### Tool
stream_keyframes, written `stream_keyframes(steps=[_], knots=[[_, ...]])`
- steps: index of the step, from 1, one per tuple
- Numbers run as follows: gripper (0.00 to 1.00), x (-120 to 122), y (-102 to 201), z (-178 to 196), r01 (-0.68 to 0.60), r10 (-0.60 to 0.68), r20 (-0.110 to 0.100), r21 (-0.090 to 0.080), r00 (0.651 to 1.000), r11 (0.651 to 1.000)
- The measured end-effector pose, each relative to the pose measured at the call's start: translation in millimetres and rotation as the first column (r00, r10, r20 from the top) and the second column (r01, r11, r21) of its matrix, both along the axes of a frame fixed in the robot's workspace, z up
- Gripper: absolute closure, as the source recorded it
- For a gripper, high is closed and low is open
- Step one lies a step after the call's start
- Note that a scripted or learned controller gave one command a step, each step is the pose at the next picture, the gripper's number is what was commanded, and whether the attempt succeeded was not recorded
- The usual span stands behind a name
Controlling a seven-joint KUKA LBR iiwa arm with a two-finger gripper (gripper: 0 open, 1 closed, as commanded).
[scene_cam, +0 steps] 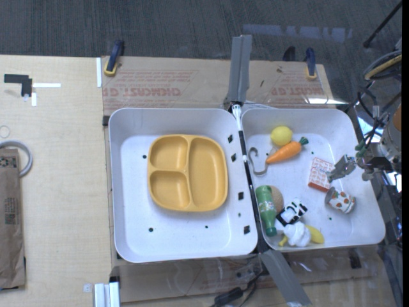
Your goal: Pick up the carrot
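carrot lies in the right bin, tool off to the side

we see the bench (51, 235) carrying two shallow white bins side by side. the left bin (128, 235) holds a yellow divided plate (188, 173) with three compartments, sitting near its middle. the right bin (364, 226) holds the small items. the arm (383, 152) reaches in from the right edge, and its tool (343, 167) hangs over the right part of the right bin, just beside a red and white card (320, 173); we cannot tell whether it is released or clenched, and we see nothing between its fingers. a green bottle (265, 210) lies near the bin's left wall, with a brown round item (276, 197) touching its side. the carrot (285, 151), orange with a green top pointing right, lies tilted in the upper middle of the right bin, well apart from the tool. a yellow lemon (281, 135) sits just above it, nearly touching. a black and white plush toy (294, 226) lies near the front wall, and a small patterned cup (340, 201) lies on its side below the tool. a grey hook (255, 162) rests left of the carrot.
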State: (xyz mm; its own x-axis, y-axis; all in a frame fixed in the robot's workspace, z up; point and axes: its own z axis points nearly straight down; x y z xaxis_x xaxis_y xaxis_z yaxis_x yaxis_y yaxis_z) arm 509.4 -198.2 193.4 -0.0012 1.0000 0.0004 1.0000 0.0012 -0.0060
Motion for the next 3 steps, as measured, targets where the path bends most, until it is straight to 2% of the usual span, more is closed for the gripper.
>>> stream_keyframes(steps=[1,2,3], knots=[[0.0,47,43,-14,-0.232,0.232,0.002,0.0,0.973,0.973],[0.0,89,60,-60,-0.372,0.372,0.003,0.0,0.928,0.928],[0.0,128,83,-104,-0.444,0.444,0.004,-0.001,0.896,0.896]])
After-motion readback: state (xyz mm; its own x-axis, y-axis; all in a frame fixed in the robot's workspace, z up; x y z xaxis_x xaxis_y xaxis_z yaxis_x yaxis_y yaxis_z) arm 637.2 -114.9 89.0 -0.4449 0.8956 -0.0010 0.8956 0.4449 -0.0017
